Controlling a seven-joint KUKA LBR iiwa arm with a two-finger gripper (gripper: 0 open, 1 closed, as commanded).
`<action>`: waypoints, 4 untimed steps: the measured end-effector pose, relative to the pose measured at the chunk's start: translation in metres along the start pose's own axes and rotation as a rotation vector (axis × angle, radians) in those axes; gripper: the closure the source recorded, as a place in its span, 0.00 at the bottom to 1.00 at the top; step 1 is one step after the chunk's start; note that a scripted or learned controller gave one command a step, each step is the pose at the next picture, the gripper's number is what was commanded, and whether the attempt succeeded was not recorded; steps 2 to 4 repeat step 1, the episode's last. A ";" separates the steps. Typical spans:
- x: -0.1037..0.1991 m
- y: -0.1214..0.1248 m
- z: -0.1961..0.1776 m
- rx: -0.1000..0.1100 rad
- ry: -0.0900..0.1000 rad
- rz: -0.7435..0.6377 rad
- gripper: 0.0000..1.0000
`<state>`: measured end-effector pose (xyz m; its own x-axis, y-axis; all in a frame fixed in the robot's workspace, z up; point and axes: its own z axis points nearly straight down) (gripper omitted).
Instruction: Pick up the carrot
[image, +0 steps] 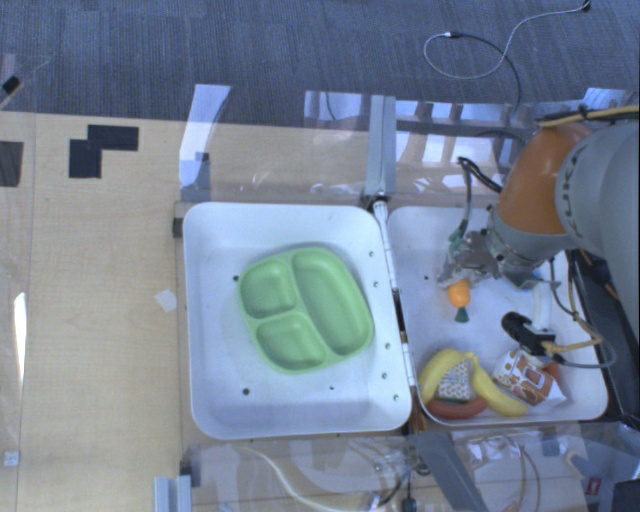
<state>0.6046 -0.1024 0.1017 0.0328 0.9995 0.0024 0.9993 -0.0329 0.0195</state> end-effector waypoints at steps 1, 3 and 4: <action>0.034 0.037 -0.084 0.013 -0.005 0.317 1.00; 0.034 0.037 -0.084 0.013 -0.005 0.317 1.00; 0.034 0.037 -0.084 0.013 -0.005 0.317 1.00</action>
